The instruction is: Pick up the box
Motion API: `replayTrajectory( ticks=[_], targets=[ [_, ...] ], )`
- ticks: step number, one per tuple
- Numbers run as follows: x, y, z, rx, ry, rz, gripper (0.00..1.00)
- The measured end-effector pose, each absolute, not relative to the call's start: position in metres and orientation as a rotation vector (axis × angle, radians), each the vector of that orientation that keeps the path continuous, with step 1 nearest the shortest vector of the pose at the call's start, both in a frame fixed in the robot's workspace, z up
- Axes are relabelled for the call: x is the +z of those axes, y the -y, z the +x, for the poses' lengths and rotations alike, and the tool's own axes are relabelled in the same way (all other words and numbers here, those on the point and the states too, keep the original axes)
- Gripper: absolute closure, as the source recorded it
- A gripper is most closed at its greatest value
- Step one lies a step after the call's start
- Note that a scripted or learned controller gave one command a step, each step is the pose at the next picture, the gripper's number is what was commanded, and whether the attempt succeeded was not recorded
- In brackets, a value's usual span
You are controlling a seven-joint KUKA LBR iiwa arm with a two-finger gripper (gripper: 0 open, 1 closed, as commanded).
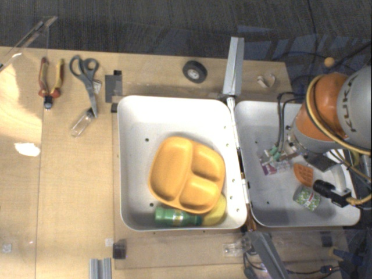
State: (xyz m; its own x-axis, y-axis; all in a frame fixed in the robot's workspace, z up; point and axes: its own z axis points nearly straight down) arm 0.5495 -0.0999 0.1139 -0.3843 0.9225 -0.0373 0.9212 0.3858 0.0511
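the box [306, 197], small and green-patterned, lay in the right bin [258, 208], near its front edge. the pincer [283, 154] hung up and left of the box, well apart; whether its fingers were spread or pressed together i could not tell.

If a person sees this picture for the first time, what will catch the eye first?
Probably the big yellow divided tray, tilted in the left bin over a green can. Next the grey and orange arm above the right bin, with small items below it. Scissors and pliers lie top left.
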Motion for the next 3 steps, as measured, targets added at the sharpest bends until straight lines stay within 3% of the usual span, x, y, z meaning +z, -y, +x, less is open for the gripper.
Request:
replayTrajectory(
  ticks=[1,2,3],
  targets=[
    [0.114,0.100,0.549,0.034,-2.565,1.709,0.00],
    [0.101,0.101,0.546,0.035,-2.515,1.804,0.00],
    [0.114,0.102,0.548,0.037,-2.512,1.798,1.00]
  ],
)
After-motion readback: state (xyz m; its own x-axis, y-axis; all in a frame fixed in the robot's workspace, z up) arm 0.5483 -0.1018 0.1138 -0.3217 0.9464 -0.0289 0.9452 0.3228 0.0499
